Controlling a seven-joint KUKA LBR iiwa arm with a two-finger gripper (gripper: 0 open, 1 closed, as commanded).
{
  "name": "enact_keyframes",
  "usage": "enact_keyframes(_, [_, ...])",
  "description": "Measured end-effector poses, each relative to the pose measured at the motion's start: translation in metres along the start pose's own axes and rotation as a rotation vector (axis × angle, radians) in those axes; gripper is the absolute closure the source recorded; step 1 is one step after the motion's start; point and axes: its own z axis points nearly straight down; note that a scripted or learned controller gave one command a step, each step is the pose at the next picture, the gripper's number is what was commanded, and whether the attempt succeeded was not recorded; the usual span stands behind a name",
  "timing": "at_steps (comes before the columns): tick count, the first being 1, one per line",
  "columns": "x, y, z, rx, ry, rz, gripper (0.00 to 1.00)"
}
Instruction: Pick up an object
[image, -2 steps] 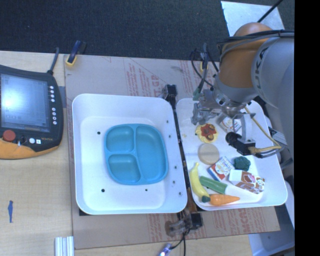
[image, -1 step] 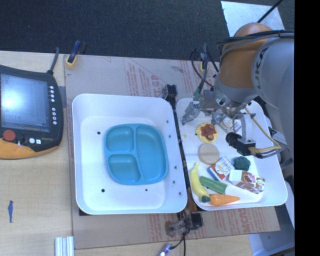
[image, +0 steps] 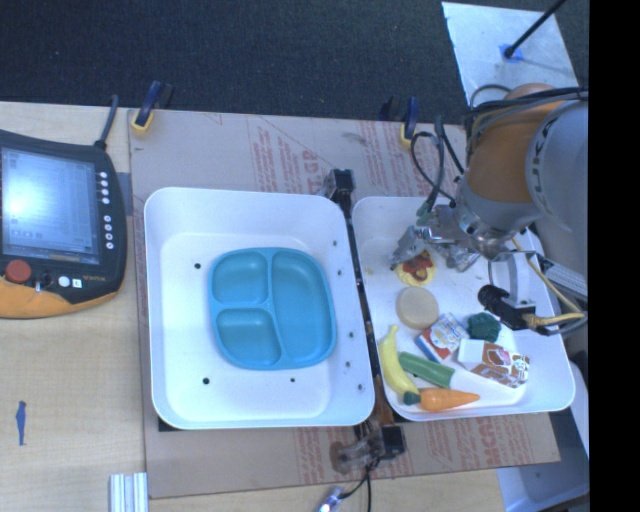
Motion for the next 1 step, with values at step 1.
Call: enact_keyframes(1, [-0.0074,-0.0789,0.0441,-0.005,0.0,-0.002,0.0])
